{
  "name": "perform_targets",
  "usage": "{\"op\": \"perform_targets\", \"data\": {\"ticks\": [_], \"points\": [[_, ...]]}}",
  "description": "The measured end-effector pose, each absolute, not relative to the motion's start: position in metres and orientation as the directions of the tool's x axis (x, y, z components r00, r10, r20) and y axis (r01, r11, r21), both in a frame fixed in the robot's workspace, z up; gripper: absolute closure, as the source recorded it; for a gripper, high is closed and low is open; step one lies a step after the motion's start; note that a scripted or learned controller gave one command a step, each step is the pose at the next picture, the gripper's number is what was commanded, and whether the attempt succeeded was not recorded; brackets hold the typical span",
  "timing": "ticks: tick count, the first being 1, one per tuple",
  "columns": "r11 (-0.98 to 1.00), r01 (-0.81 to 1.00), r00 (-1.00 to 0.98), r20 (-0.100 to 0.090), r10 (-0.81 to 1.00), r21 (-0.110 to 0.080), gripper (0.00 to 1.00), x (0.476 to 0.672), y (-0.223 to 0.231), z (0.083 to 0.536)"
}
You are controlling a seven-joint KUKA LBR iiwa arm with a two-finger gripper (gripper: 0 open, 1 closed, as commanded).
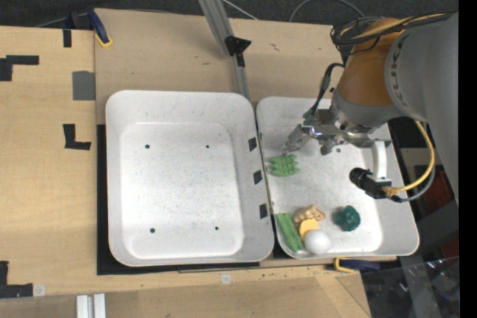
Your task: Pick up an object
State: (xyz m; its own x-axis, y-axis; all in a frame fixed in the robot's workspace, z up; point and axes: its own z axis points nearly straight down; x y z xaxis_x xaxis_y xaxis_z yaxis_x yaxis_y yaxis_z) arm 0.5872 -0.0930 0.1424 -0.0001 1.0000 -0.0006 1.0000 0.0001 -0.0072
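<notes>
Nothing is being lifted yet. Gripper [297,139] is hanging with jaws spread just above the green toy [283,165] in the right bin [399,234], so closing and lifting are remaining.

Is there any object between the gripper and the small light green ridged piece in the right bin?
Nothing visible stands between them. The gripper hangs just above the light green ridged piece; the other objects lie apart, near the right white bin's lower edge.

The tan worktop [171,63] carried two shallow white bins side by side, the left bin [182,104] touching the right bin [399,234].
</notes>
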Motion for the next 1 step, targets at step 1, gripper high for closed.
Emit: {"op": "perform_targets", "data": {"ticks": [1], "points": [[-0.001,1.0,0.001,0.0,1.0,0.002,0.0,0.5883,-0.0926,0.0922]]}}
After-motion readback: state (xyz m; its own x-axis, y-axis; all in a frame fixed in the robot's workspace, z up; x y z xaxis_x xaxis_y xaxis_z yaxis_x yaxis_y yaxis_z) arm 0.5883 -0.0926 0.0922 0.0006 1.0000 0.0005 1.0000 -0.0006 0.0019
